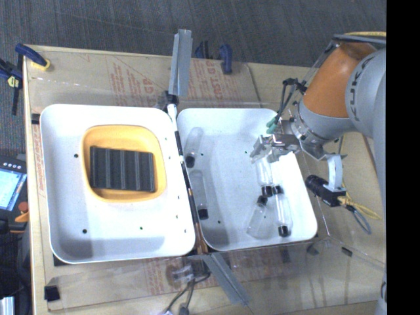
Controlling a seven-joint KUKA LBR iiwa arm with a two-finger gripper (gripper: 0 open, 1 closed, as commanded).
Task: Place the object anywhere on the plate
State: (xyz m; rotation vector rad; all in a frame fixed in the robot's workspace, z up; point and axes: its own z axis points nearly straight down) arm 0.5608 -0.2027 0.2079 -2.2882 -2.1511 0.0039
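Note:
A yellow plate (96,138) lies in the left bin (59,222), and a dark grey ribbed block (123,168) rests on its middle. My gripper (268,147) hangs over the upper right part of the right bin (226,176). Just below it, several clear tubes with black caps (266,176) lie close together near the bin's right wall. No tube shows between the gripper's tips. Two more clear tubes (193,147) lie along the right bin's left wall, one above the other.
A grey metal bar (180,64) stands at the back between the two bins. Blue clamps (224,56) grip the bench's far edge. A tablet (9,188) sits at the far left, off the bench.

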